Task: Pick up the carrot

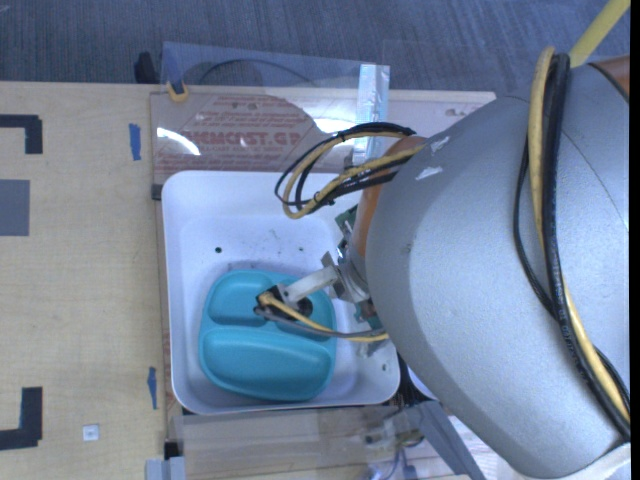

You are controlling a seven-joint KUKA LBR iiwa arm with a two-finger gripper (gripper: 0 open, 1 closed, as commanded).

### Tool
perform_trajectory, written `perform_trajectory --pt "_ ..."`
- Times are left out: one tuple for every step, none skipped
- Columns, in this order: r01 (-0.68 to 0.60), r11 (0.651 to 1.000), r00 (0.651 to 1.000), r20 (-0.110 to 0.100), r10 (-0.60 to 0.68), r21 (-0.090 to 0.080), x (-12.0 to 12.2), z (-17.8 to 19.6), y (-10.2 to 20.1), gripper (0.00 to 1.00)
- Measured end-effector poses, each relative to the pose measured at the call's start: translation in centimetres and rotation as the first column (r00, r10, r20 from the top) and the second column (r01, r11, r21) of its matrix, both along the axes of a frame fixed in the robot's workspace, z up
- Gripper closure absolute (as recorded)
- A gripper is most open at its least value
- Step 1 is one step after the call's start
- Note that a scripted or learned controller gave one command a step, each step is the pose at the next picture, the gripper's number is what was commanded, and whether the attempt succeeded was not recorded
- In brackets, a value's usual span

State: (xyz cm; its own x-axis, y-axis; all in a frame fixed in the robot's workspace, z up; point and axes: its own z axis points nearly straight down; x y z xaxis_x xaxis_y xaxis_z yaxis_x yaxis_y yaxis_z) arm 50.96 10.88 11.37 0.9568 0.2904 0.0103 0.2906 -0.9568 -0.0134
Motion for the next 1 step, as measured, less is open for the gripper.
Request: perform_trajectory --pt "0.092 0.996 0.996 0.003 -0.092 -0.011 2.28 10.08 0.45 0.0"
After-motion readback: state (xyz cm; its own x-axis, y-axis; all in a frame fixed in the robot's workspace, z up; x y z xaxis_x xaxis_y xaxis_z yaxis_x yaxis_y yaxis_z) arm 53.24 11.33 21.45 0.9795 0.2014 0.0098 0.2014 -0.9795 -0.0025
